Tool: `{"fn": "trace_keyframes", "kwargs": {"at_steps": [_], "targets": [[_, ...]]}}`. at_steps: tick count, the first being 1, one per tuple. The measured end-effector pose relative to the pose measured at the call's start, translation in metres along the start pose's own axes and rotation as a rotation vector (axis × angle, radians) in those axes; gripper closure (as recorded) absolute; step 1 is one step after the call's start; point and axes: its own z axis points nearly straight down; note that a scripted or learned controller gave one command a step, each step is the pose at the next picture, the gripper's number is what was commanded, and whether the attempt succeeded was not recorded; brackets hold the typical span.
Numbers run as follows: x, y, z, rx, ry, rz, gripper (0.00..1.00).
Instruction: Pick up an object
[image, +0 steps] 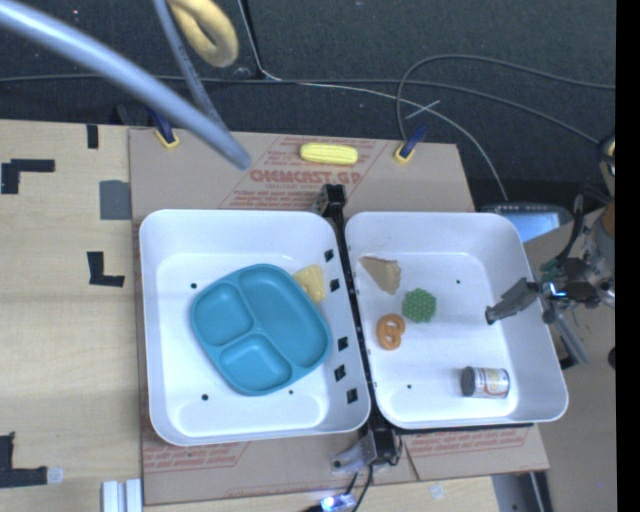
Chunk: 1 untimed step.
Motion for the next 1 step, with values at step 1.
{"fn": "trace_keyframes", "kwargs": {"at_steps": [1], "targets": [[0.0005, 0.0024, -0.0061, -0.011, -0.003, -0.004, 0.00]]}}
